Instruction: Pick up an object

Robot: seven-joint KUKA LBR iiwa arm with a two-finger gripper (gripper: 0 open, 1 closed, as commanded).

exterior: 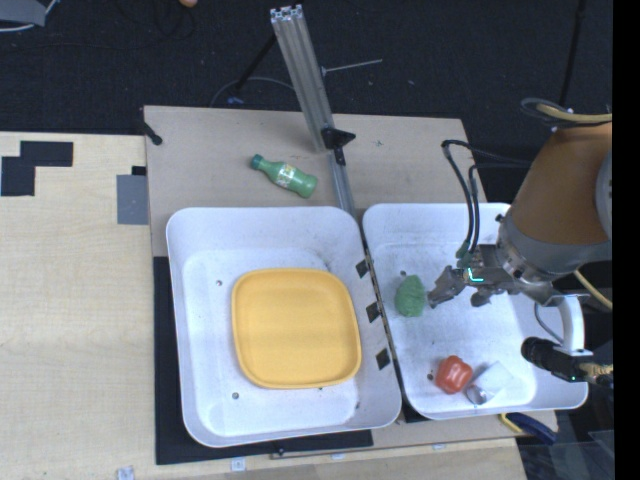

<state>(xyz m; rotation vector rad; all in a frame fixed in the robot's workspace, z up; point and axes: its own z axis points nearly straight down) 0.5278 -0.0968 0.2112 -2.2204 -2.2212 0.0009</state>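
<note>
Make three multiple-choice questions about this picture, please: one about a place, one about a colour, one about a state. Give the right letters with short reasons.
1. Where does the yellow plate lie?
A. left bin
B. right bin
C. bare bench

2. What colour is the round object near the right bin's front edge?
A. blue
B. red
C. white

3. How is the green bottle positioned?
A. upright in a bin
B. on its side on the board behind the bins
C. on the plate

Answers: 1 A, the plate rests in the left bin. 2 B, it looks red-orange. 3 B, it lies flat outside both bins.
</note>
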